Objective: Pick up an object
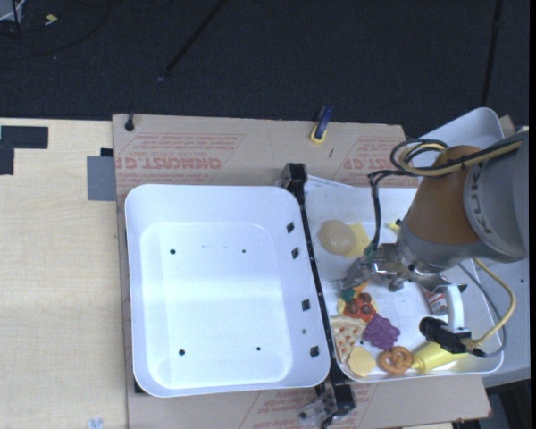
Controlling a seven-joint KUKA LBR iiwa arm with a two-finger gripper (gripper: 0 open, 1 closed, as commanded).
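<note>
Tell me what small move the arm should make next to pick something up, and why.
Probably a short straight descent. The gripper hangs low in the right bin, just above the pile of toy food: the red piece, purple piece and pretzel lie right below and beside it. Nothing shows between its tips yet, so lowering onto the red piece seems the closest try.

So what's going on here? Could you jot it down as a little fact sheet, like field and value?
arm: grey with an orange band, reaching in from the right over the right bin
pincer: low among the toys, near the bin's left side; grip unclear
left bin: white, shallow
round pale object: upper left of right bin
purple piece: lower part of right bin
pretzel: near the front edge
yellow piece: right of the pretzel
base: cardboard sheet under both bins
</note>
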